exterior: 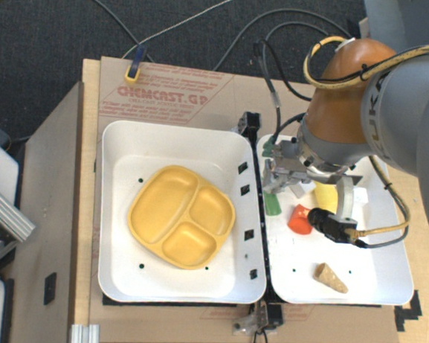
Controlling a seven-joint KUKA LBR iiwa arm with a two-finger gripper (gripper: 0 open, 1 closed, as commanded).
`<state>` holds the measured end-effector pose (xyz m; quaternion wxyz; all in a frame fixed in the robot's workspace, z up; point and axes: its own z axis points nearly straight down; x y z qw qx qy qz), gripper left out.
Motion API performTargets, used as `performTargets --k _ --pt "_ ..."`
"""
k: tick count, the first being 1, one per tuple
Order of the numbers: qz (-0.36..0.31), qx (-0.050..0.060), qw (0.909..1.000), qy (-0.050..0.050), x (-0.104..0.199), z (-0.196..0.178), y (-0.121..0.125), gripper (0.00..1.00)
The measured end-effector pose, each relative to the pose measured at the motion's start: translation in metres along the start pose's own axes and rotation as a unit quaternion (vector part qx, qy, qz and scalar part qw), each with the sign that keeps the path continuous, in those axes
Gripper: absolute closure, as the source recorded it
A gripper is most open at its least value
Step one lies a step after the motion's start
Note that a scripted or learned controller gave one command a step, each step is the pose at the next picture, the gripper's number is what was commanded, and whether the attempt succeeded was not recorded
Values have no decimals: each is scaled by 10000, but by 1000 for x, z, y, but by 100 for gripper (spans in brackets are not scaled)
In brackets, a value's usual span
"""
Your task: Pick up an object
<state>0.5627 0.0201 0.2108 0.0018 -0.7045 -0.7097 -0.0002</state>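
Objects for picking lie in the right white bin (383,290): a small green piece (272,204), a red-orange block (300,220), a tan wedge (331,277) at five o'clock. At nine o'clock a yellow divided plastic tray (181,216) rests flat in the left white bin (115,196). The claw (285,173) hangs low above the green piece, probably aiming there; its grip I cannot tell.

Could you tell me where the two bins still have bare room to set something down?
Left white bin: only a bare margin around the yellow divided plastic tray. Right white bin: bare floor left and right of the tan wedge. Its upper half is crowded under the gripper.
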Motion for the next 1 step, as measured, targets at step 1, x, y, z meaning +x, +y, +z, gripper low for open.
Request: performTargets --k 1 --pt "4 -20 10000 -5 61 -15 6 100"
